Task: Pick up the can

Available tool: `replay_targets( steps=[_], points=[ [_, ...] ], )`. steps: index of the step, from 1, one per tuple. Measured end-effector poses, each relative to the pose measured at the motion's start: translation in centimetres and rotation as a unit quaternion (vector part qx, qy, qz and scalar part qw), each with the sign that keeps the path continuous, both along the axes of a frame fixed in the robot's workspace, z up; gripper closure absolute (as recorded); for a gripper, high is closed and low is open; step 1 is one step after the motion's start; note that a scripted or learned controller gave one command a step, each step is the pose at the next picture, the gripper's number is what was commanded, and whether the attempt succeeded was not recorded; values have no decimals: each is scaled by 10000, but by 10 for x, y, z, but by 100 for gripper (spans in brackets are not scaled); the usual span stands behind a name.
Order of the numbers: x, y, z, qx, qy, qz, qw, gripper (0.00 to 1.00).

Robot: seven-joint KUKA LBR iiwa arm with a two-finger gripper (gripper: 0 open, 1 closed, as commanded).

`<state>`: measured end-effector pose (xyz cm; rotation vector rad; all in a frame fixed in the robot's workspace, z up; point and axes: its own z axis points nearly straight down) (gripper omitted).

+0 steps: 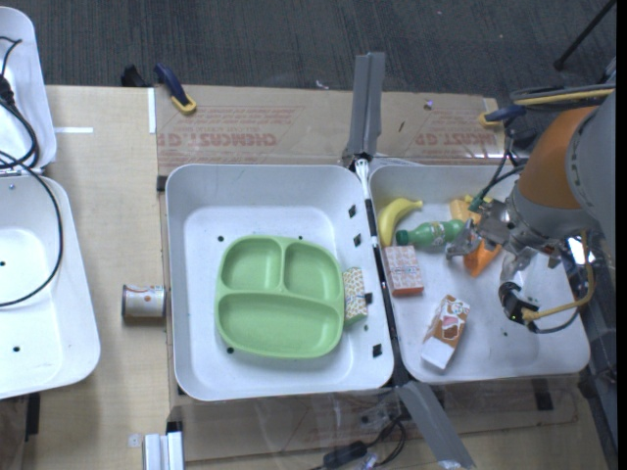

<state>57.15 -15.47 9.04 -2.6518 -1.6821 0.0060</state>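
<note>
Two white bins sit side by side on the bench, yet the can lies on its side outside them, just beside the left bin that holds a green divided plate. The tool hangs in the right bin among a banana, green bottle and cartons, well apart from the can; I cannot tell how it is set. Reaching the can would likely mean crossing both bins.

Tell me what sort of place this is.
Most likely a robotics lab test bench, not a kitchen: two white bins side by side on cardboard, a grey robot arm reaching in, toy-like food such as a banana, and loose cables.
</note>
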Motion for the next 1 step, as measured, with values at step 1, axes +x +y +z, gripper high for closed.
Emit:
replay_targets(
  steps=[1],
  points=[
    [-26,-20,19,4,-4,138,9999,0]
  ],
)
